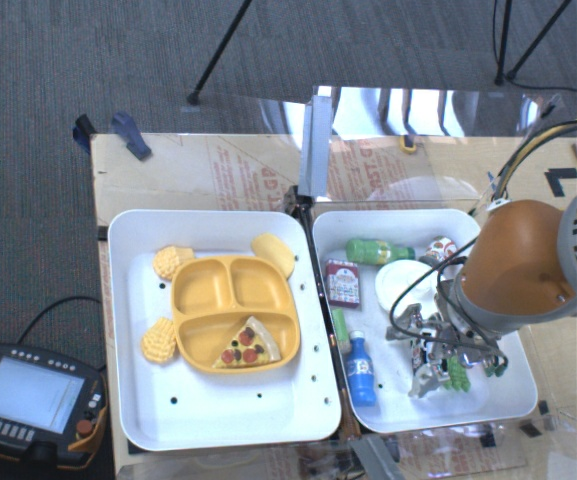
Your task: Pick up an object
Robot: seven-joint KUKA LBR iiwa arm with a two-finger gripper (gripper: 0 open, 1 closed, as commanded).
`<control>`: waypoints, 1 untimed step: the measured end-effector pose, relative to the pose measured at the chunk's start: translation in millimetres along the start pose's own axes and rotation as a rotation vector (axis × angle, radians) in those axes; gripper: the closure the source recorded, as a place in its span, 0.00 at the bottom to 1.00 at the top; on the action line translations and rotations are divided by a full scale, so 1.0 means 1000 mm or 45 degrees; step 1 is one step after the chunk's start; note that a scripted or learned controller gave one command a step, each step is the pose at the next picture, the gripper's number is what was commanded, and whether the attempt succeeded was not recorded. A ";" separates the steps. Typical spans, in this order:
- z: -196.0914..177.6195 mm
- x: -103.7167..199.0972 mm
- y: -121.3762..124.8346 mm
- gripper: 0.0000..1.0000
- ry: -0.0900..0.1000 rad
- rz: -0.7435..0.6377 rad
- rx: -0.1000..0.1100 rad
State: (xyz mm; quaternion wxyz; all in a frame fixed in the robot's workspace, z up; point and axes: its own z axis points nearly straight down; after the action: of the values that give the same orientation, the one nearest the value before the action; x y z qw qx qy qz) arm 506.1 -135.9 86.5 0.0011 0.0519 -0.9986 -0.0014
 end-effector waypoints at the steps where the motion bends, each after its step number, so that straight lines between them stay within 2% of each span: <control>1: 0.001 0.002 0.018 0.00 0.002 -0.233 0.000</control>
State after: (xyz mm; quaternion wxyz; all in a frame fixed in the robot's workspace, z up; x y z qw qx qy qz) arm 502.8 -118.4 86.0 0.0017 0.1429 -0.9897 -0.0014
